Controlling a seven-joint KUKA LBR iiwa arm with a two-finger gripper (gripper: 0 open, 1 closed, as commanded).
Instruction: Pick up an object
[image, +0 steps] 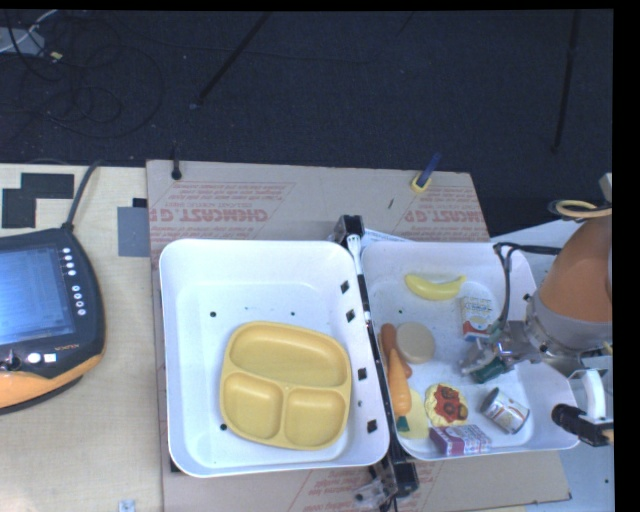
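Note:
My gripper is low in the right bin, near its middle, with the grey arm and its orange band coming in from the right. A small dark green object lies right under the gripper tip, touching or nearly so. Around it are a yellow banana, a white cup, a beige round disc, an orange carrot, a yellow and red piece, a purple box and a small silver can.
The left bin holds a yellow divided plate. A tablet with an orange edge lies on the bench at far left. The two bins meet at a black-clipped divider.

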